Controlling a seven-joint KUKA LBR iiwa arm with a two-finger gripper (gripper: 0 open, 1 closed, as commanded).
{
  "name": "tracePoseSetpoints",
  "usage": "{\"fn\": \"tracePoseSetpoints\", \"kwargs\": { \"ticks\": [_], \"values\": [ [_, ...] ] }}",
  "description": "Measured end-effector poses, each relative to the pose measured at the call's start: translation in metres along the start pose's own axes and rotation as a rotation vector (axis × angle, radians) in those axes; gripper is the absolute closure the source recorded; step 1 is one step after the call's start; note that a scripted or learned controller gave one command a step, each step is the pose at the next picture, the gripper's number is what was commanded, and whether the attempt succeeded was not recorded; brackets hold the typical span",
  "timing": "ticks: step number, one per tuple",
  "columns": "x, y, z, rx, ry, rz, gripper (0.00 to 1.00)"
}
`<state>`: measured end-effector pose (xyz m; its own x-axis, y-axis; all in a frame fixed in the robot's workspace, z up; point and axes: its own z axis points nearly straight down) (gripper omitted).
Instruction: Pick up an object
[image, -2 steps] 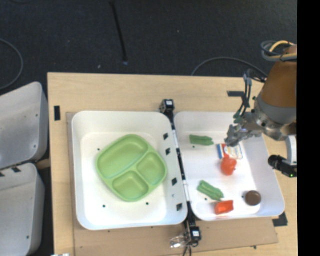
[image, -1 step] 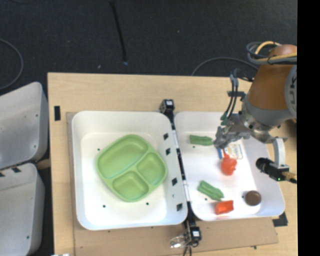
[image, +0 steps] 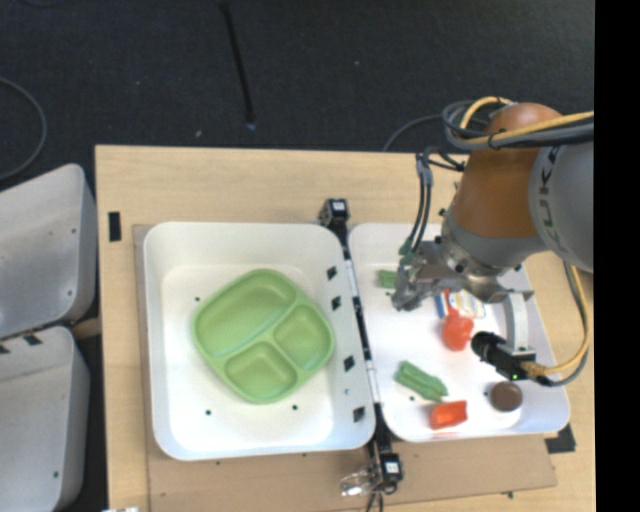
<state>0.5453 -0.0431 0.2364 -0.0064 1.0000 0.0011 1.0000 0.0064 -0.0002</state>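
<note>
Camera view, looking down at a slant on a wooden counter (image: 250, 185) carrying two shallow white bins side by side. The left bin (image: 165, 300) holds a green divided plate (image: 262, 335) with three compartments, lying flat near the bin's middle. The right bin (image: 540, 405) holds the loose pieces, placed here relative to the orange cup-like object (image: 456, 330) near that bin's centre: a long green piece, pea-pod-like (image: 420, 380), lies below and to its left; a small red-orange block (image: 449, 414) sits further below, near the bin's front edge; a brown round piece (image: 506, 397) rests below and to its right; a small green bit (image: 387, 279) lies above and to its left, close to the divider between bins. Task progress, as judged: no object appears lifted; everything visible rests on the bin floor, so the pick looks not yet made and the whole grasp-and-lift remains. Arm pose: the grey arm with orange band (image: 495, 195) reaches in from the right and bends down over the upper part of the right bin, wrist pointing downward. The pincer (image: 408, 292) hangs low, just above-left of the orange cup and just beside the small green bit; whether it is spread or closed cannot be told at this angle, and nothing is visibly held.
</note>
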Motion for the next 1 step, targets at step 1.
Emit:
{"fn": "tracePoseSetpoints", "kwargs": {
  "ticks": [1],
  "values": [
    [0.0497,-0.0060,-0.0116,-0.003,-0.001,0.000,1.00]
  ]
}}
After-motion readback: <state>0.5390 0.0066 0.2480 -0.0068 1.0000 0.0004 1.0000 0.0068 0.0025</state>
